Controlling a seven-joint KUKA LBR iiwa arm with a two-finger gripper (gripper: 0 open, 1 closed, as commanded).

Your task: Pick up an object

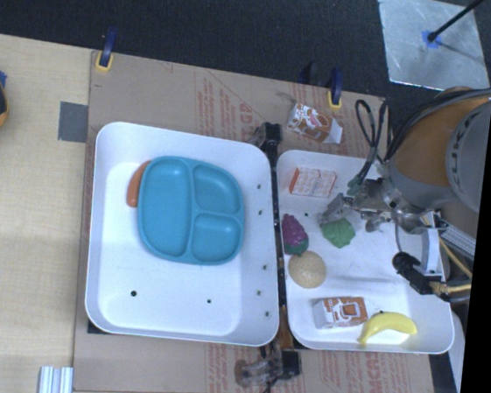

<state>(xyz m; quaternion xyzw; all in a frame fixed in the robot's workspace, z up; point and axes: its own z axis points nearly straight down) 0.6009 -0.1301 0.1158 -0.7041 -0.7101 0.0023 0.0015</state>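
Six loose things lie in the right bin (436, 347), and any one of them would serve the task; going from the near rim back, a yellow banana (389, 328) rests in the front corner, just beside a small orange-and-white carton (339, 312); behind those sits a pale round ball (307, 269), then a purple grape bunch (294, 234) close against the bin's left wall; further back a green lump (340, 234) lies directly under the gripper (350, 208), and a flat white-and-orange box (312, 183) occupies the far left corner. The gripper hovers over the green lump, which makes it the likely target; whether the tool is spread or closed I cannot tell, since the metalwork is too blurred. To do the step well, I judge the descent should be straight down and centred on the lump, keeping clear of the grapes nearby; the lump looks soft and irregular, so a low, square grasp seems safer than a glancing one.
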